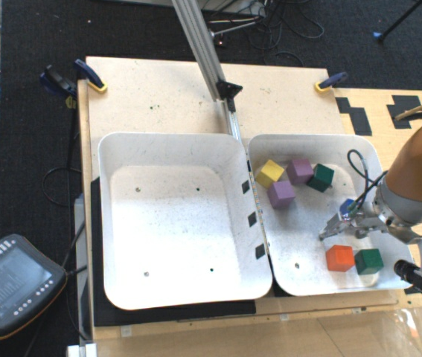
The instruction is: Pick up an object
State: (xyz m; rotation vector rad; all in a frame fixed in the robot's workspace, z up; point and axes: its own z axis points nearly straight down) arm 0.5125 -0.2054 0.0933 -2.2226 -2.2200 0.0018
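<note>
Broadly, the pale worktop (166,95) carries two shallow white bins side by side. The left bin (114,169) sits on the left half, and the right bin (285,277) touches it along a shared middle edge. A slanted metal rail (199,39) runs from the far side down toward the seam between the bins.

The arm (419,173) enters from the right, its orange band above the grey wrist, and hangs over the right bin's right side. Its gripper (344,225) points left, low over the bin floor, just far of the orange cube (339,258). Whether the fingers are spread or pressed together I cannot tell; they look blurred and small, and no cube shows between them.

All the cubes lie in the right bin. At the far end sit a yellow cube (270,172), a purple cube (299,170) just right of it, a second purple cube (282,193) nearer, and a dark green cube (321,177) further right. At the near end the orange cube lies beside a green cube (369,260), apparently touching.

A grey handheld pendant (10,285) lies on the dark floor at the near left.
</note>
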